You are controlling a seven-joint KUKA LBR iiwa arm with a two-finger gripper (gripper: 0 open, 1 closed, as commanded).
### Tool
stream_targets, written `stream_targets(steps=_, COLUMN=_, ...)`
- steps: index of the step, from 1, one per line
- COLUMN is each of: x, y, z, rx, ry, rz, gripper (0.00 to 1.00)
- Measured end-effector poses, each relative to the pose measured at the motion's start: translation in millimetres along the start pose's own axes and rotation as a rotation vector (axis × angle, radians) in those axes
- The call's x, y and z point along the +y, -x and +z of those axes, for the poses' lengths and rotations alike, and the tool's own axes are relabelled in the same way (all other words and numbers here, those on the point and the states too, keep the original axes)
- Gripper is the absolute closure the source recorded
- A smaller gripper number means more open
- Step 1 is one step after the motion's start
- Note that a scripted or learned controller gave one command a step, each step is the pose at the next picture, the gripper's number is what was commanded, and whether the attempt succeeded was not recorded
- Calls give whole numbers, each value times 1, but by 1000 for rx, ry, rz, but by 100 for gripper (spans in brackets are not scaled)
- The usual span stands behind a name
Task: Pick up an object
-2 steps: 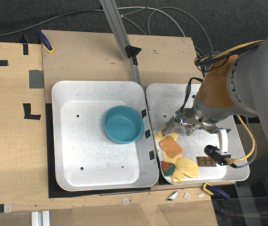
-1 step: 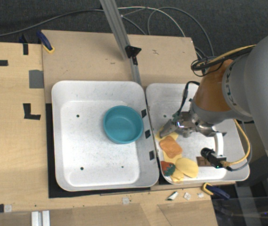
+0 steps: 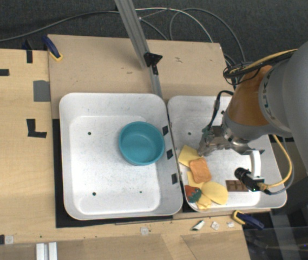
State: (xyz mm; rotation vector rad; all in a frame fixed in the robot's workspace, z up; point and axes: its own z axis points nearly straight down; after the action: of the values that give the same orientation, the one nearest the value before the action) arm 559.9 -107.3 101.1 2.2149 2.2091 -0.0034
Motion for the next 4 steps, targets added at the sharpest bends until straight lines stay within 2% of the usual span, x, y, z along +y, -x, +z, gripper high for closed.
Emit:
stream_targets(steps=1, x=-1, y=-1, z=-63, rx=10, ry=-3, rz=-4, gripper=100)
stream_targets(steps=3, x=9, y=-8, z=-158, rx=10, ry=-3, rz=-5, gripper=100)
stream_targets(steps=4, x=3, y=-67, z=-162, rx=13, ry=-8, rz=-10, gripper=100)
